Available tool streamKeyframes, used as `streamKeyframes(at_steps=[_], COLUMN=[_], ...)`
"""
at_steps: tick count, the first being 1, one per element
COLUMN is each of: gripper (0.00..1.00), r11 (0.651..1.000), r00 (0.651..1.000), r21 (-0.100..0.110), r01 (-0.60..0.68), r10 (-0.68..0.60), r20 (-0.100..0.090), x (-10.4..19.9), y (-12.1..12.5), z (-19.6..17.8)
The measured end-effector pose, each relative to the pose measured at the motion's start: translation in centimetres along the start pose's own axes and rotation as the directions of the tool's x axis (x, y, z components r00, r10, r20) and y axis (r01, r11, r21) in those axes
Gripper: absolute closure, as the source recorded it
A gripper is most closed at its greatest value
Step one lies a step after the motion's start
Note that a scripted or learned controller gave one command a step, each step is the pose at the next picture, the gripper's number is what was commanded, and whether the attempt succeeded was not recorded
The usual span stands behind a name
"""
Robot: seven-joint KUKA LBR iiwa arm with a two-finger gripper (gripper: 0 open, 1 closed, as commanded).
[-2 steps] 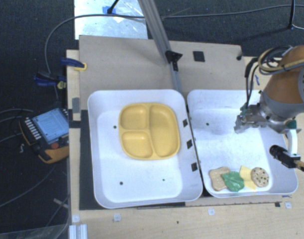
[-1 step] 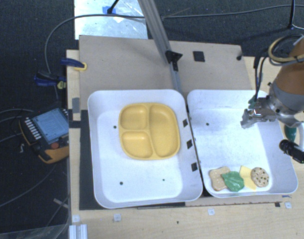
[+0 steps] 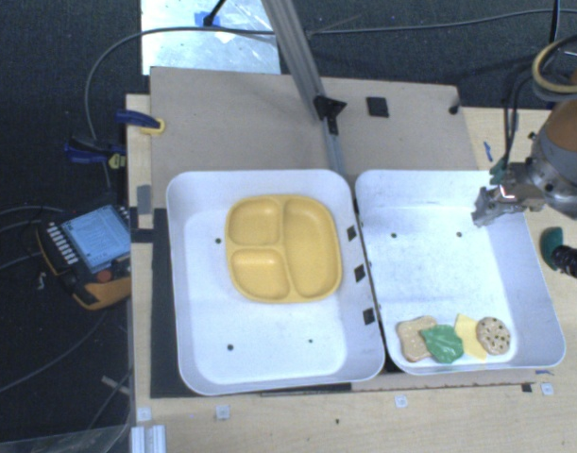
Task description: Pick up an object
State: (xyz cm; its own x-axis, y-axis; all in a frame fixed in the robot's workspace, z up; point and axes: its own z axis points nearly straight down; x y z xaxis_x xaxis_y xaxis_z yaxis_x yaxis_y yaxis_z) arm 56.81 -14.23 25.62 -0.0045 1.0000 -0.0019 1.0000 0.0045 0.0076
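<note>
Over a brown counter carrying two white bins side by side: left bin with a yellow divided plate lying flat in its far half, right bin mostly bare white floor. Reaching in from the right, the grey arm, cut off by the frame edge, so no telling its full pose. Looks like the approach step, with no pick made yet. At the arm's end, the hand, hanging above the far right part of the right bin, well apart from any candidate. Cannot tell whether spread or pressed together: too small, too blurred, seen from above at a slant. No sign of anything carried in it. Down in the near right corner of that bin, the likely targets, a tight little row: bread slice, green leaf partly lying over it, yellow cheese wedge, speckled cookie at the right end. Next move, as a judgement: travel toward the near corner, line up over one piece, then descend. Tricky, probably, with flat pieces touching or overlapping and the bin wall close by. Hard to read how much of the bread and cheese sits under the leaf.
</note>
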Motion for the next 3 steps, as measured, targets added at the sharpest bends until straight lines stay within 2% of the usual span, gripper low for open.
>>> streamKeyframes(at_steps=[1, 3], gripper=[1.0, 1.0], r11=[1.0, 1.0], r00=[1.0, 1.0], r21=[0.006, 0.006], r01=[0.006, 0.007], r10=[-0.006, -0.007], r20=[-0.004, -0.004], x=[6.2, 17.0], y=[-1.0, -0.9], z=[-0.1, 1.1])
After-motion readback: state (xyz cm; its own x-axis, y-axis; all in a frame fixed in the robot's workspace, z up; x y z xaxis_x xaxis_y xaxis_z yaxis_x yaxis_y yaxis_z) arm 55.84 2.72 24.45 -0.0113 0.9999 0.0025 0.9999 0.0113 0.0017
